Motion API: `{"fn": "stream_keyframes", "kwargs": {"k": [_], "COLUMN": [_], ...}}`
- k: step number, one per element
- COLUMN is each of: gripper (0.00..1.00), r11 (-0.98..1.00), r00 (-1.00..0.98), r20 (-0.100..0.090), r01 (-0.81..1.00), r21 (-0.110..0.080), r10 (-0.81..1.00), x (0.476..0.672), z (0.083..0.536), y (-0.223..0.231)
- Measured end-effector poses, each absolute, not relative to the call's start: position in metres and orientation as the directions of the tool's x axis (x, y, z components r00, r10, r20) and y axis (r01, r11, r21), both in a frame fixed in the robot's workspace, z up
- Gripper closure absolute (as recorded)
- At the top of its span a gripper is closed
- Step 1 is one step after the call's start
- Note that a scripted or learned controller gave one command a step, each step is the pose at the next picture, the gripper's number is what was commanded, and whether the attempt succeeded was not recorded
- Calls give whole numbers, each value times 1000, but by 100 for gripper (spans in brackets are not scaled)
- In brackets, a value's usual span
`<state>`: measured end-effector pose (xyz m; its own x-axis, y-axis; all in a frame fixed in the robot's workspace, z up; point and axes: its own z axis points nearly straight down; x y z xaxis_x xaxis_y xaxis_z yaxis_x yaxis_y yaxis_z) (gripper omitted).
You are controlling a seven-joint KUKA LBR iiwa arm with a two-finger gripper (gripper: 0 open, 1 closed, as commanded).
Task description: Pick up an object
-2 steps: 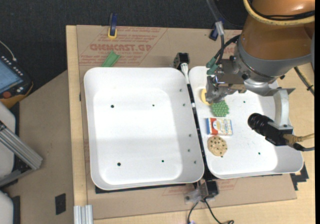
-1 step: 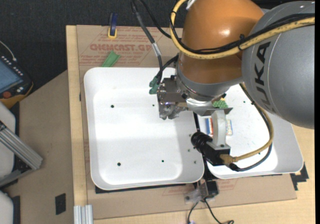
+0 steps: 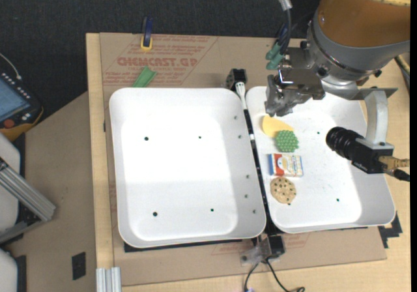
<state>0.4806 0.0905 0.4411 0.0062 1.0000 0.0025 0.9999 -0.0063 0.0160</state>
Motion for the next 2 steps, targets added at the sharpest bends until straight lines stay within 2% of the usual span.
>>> {"fn": "stream_keyframes", "kwargs": {"k": [1, 2], "gripper": [100, 100], "r11": [-2, -1], "r00": [2, 1], "r20": [-1, 0], "r01": [1000, 1000], "r21": [-4, -3], "r10": [1000, 1000], "x": [479, 479], "z": [415, 401], "y": [92, 90]}}
